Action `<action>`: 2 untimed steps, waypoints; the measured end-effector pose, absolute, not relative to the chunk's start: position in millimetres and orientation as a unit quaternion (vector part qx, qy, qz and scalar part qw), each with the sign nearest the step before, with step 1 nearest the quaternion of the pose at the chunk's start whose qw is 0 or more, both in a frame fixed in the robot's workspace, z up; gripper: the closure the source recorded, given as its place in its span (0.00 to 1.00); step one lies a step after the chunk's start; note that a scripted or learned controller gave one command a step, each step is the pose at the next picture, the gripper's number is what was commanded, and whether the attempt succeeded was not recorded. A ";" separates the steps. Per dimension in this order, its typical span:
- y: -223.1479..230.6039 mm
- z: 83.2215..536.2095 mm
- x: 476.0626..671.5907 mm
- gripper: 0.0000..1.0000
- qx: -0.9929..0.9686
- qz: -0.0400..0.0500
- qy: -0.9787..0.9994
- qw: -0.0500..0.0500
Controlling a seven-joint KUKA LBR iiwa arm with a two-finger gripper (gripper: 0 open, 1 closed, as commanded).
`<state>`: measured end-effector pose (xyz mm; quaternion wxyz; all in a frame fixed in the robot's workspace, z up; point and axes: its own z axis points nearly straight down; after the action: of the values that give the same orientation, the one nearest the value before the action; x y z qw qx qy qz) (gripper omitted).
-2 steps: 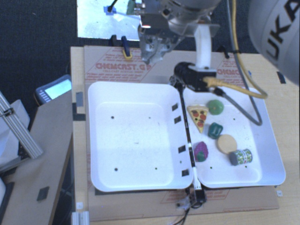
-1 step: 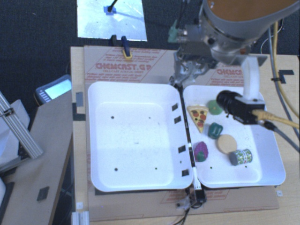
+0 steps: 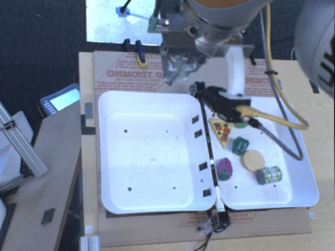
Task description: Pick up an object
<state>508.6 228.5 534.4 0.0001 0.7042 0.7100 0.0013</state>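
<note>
From my console I see the arm (image 3: pixel 230 4) reaching in over the far edge of the bins, its gripper (image 3: pixel 175 69) hanging above the cardboard behind the left bin (image 3: pixel 112 192); I cannot tell how its fingers stand. The right bin (image 3: pixel 301 192) holds a pizza slice toy (image 3: pixel 220 130), a teal block (image 3: pixel 240 145), a tan disc (image 3: pixel 253 160), a purple grape cluster (image 3: pixel 224 168) and a small green-labelled can (image 3: pixel 269 175). All lie loosely grouped near the bin's middle.
</note>
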 end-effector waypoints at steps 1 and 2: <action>225.5 534.9 508.1 0.00 0.706 0.001 0.709 0.000; 225.8 546.4 508.4 1.00 0.704 0.002 0.710 0.001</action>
<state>508.4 225.8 546.4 0.0006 0.7043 0.7099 0.0024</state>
